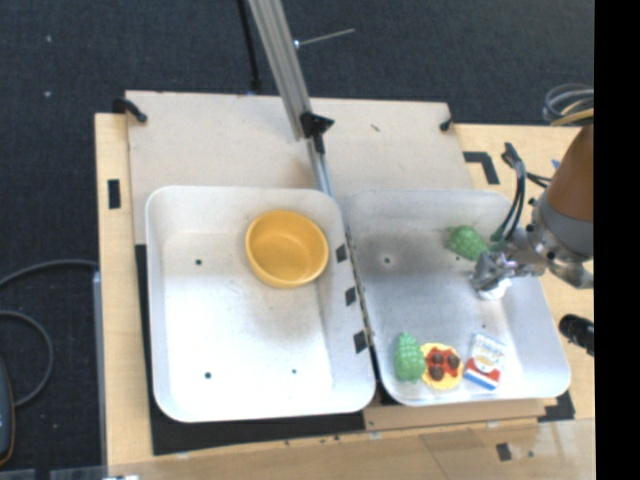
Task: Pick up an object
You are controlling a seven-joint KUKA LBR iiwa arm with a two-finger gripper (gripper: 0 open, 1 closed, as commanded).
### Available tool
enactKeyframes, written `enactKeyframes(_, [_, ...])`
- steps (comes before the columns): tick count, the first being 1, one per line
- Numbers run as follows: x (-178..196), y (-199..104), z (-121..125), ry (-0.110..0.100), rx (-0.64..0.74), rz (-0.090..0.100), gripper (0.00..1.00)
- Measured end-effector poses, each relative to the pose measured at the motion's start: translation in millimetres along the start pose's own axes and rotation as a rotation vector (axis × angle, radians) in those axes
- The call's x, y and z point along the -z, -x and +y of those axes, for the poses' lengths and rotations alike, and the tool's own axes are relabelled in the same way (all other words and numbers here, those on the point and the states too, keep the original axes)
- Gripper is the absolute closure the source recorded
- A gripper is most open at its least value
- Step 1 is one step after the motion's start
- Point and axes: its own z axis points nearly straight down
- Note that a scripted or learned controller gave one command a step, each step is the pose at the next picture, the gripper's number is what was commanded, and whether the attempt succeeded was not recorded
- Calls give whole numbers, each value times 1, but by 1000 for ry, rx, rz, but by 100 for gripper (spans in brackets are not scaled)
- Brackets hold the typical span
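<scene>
Jaws (pixel 489 280) of the grey arm hang low over the right shallow white bin (pixel 400 388), toward its three o'clock side; whether they are wide or narrow cannot be told. A round green soft object (pixel 465 240) lies just beside them at eleven o'clock, apart. At the bin's six o'clock edge sit a knobbly green toy (pixel 407 357), a yellow-and-red disc (pixel 441 365) and a small white-red-blue packet (pixel 485 362). The left white bin (pixel 200 388) on the counter (pixel 115 298) holds a yellow plastic bowl (pixel 287 248).
</scene>
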Motion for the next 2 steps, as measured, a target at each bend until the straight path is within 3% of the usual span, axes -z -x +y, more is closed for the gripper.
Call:
enactKeyframes(1, [7, 0, 1, 0, 3, 1, 100])
enactKeyframes(2, [12, -58, 15, 2, 1, 1, 100])
